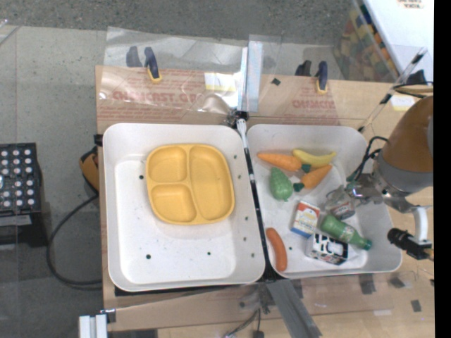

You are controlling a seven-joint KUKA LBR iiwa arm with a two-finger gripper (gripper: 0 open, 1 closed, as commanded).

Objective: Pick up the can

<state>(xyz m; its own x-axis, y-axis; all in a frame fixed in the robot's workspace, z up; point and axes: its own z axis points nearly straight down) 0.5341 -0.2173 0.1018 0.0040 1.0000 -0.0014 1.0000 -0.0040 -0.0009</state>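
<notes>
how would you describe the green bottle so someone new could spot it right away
Look in the right-hand white bin, toward its near right part. The green bottle lies on its side there, partly over a black-and-white can. Unlike the green vegetable farther back, it is slim with a narrow neck.

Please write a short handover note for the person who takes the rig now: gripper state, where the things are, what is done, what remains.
Gripper: low in the right bin, near its right side; nothing visibly held.
Can: lying near the bin's front edge, partly under the green bottle, beside the small carton.
Left bin: holds the yellow divided plate.
Done: approach only.
Left: grasp the can and lift it.
</notes>
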